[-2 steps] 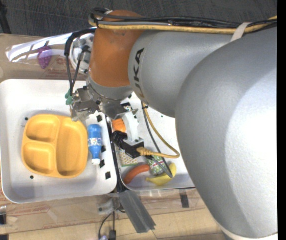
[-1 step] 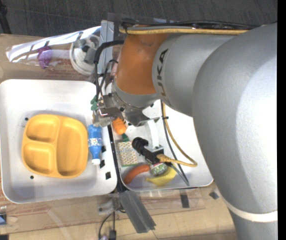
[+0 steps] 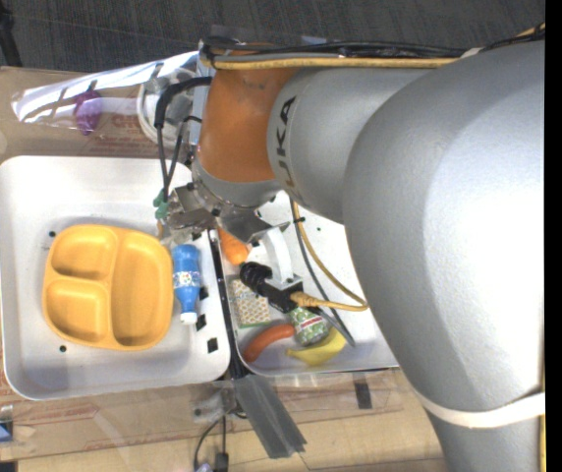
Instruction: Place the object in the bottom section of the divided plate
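My grey arm [image 3: 438, 195] looms nearest; my gripper [image 3: 195, 209], grip unreadable, hovers beside the blue bottle [image 3: 187, 278]. The yellow divided plate [image 3: 109, 285] holds nothing, so placing remains.

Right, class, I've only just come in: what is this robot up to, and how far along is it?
A grey KUKA arm reaches in over two white bins. The left bin holds a yellow divided plate, its sections bare, with a blue bottle lying just beside it. The right bin holds a jumble of small items, including a banana. The wrist hangs over the divide between the bins, so nothing is placed yet.
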Controlling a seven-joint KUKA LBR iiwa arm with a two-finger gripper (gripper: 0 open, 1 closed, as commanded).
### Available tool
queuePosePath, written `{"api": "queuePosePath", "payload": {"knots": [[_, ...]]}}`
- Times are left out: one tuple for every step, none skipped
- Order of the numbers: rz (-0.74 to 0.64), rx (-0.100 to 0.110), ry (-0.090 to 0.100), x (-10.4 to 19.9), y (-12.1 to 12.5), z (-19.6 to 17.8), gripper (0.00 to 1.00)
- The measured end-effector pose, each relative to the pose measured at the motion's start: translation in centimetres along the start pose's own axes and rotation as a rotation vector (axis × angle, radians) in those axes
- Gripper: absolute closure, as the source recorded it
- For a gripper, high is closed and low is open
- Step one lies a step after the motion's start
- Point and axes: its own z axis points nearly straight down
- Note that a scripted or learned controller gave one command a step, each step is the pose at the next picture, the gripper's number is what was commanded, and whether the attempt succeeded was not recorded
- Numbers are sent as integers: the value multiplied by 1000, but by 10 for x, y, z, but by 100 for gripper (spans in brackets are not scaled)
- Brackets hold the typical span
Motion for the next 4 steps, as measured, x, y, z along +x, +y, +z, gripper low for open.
{"api": "queuePosePath", "payload": {"knots": [[-67, 0, 0, 36, 8, -28, 100], [5, 3, 0, -3, -14, -32, 100], [8, 1, -1, 18, 13, -22, 100], [102, -2, -1, 1, -30, -70, 100]]}}
